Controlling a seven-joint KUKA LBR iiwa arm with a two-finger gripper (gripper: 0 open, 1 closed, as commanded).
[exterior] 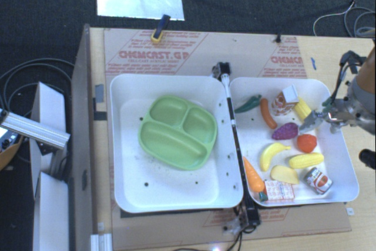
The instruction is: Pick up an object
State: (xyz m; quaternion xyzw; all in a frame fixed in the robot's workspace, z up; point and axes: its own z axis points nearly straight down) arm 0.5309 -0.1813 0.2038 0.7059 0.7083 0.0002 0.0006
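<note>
The tool (309, 121) is hovering low over the right bin (342, 153), tips pointing toward 8 o'clock; whether it is open cannot be told, and nothing is visibly held. The step in hand is judged to be the approach. The nearest candidates are lying close by: a red tomato (306, 142) at 6 o'clock and a purple eggplant (285, 130) at 8 o'clock. The next move is calling for a descent centred on one item. The arm (363, 91) is reaching in from 3 o'clock.
</note>
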